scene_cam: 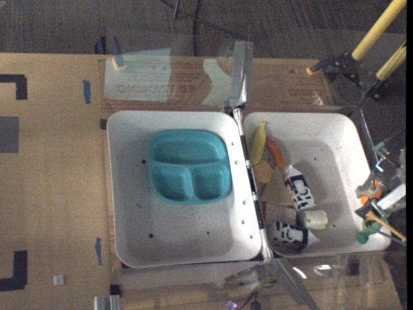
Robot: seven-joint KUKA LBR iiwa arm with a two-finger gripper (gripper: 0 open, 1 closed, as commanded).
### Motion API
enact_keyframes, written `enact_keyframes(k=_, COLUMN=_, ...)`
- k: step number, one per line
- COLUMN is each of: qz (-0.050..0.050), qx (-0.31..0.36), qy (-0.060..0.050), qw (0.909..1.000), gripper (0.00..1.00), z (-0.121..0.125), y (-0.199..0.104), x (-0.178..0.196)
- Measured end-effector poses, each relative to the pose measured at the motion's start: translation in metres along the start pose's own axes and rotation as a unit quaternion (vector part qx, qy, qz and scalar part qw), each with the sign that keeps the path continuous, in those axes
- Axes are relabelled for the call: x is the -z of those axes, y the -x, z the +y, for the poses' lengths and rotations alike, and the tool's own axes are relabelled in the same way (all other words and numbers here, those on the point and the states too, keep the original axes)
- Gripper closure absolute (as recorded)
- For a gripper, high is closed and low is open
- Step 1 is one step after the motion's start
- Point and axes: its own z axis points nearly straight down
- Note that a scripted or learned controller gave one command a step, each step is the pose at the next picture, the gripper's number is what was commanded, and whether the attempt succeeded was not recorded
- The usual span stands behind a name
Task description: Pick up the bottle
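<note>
Left bin (122, 192): white, shallow, touching the right bin along the middle seam.
Plate (189, 165): teal, divided into three wells, lying flat in the upper middle of the left bin.
Right bin (335, 141): white, with its clutter gathered along the left wall and lower left corner.
Bottle (316, 219): small, pale, seemingly on its side in the lower middle of the right bin, just right of the cardboard and just above the dark patterned item.
Banana (258, 143): yellow, upright along the upper left wall of the right bin.
Orange piece (275, 154): long, slanted, just beside the banana.
Cardboard scraps (274, 187): brown, flat, below the banana.
Black-and-white packet (299, 190): resting against the cardboard, above the bottle.
Dark patterned item (288, 234): in the lower left corner of the right bin; kind unclear.
Right rim cluster (377, 215): white, orange and green parts; too small to identify.
Jaws: open or closed, cannot tell.
Yellow poles (385, 18): top right, off the bench.
</note>
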Motion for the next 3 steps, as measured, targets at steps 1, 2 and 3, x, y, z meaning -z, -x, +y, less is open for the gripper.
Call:
enact_keyframes(k=1, qz=0.0, qx=-0.174, qy=0.0, qw=0.9847, gripper=1.0, z=-0.017, y=-0.014, x=0.024)
enact_keyframes(k=2, qz=0.0, qx=-0.187, qy=0.0, qw=0.9824, gripper=1.0, z=0.0, y=0.0, x=0.018)
enact_keyframes(k=3, qz=0.0, qx=-0.243, qy=0.0, qw=0.97, gripper=1.0, z=-0.005, y=-0.004, x=0.021)
